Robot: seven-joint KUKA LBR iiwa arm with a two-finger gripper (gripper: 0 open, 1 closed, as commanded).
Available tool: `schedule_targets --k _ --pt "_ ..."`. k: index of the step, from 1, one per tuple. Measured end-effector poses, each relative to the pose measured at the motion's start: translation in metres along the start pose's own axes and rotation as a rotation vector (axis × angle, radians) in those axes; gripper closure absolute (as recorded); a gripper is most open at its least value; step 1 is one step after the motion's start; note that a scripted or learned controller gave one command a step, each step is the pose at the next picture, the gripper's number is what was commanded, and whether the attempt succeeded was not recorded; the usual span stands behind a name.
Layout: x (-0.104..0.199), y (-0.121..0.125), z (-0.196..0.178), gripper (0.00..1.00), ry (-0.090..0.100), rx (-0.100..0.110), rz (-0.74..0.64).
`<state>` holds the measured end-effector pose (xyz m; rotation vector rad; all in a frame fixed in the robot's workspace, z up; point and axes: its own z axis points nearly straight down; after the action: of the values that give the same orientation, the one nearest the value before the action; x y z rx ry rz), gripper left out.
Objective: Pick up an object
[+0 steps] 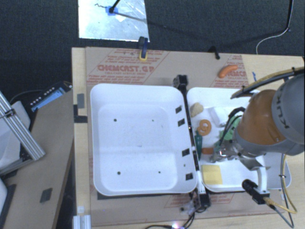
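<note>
Over right bin [228,181], near orange ring [205,127] and yellow square [212,174]: gripper [220,152] low; grip state impossible to tell. Best centre over one item, descend straight.

Two shallow white plastic bins [138,137] look smooth and faintly glossy. Beneath them lies matt brown printed cardboard [126,66] on a pale wooden table [45,175]. The arm's orange band [259,118] shines like polished plastic.
</note>
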<state>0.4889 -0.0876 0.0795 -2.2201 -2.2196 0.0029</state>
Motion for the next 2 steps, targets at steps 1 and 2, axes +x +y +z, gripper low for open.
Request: schedule_targets --k 1,2 --pt "-0.033 0.047 -0.022 1.00 -0.004 -0.010 -0.001" --pt "-0.027 0.087 -0.005 1.00 -0.001 -0.008 -0.005"
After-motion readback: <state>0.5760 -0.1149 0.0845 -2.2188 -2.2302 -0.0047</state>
